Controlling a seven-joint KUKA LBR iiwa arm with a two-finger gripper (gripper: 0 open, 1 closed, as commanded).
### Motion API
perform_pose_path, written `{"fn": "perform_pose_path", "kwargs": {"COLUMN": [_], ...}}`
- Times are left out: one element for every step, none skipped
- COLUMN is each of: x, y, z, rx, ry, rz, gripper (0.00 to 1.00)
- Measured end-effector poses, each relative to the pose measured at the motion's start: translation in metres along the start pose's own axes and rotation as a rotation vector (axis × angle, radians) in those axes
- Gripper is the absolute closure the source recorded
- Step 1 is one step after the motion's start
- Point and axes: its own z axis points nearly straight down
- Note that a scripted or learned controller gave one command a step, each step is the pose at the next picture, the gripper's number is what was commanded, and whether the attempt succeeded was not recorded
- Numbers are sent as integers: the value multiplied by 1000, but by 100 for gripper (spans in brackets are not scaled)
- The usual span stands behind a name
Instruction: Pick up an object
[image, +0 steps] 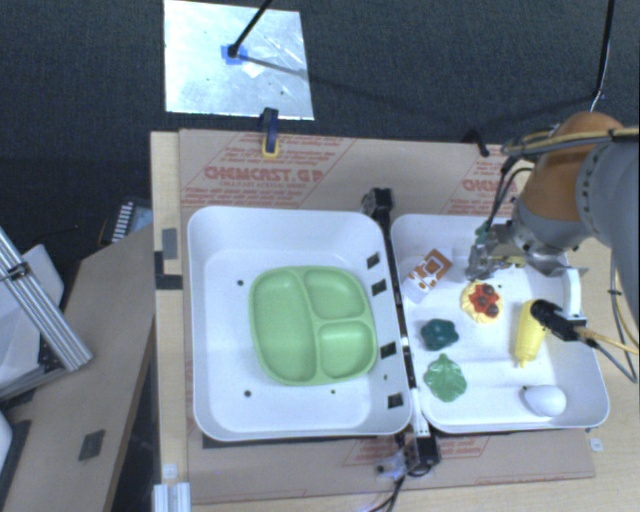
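The right bin (590, 395) holds several small items: a white and brown piece (428, 271), a yellow piece with red on top (482, 302), a yellow banana-like piece (527, 335), a dark teal lump (438, 333), a green leafy piece (445, 378) and a white egg shape (544, 400). My gripper (481, 260) hangs over the back of this bin, just above the yellow and red piece and right of the white and brown piece. Nothing shows between its tips.
The left bin (215, 330) carries a green divided plate (310, 325). A black clip bar (390, 290) runs between the two bins. Cardboard (300, 170) lies under both bins, and a metal frame (40, 320) stands at the far left.
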Motion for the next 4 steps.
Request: {"fn": "perform_pose_path", "kwargs": {"x": [-1, 4, 4, 59], "y": [3, 2, 4, -7], "z": [-65, -129, -155, -143], "rx": [3, 3, 6, 11], "ry": [-2, -2, -1, 2], "rz": [-2, -3, -4, -7], "gripper": [100, 100, 100, 100]}}
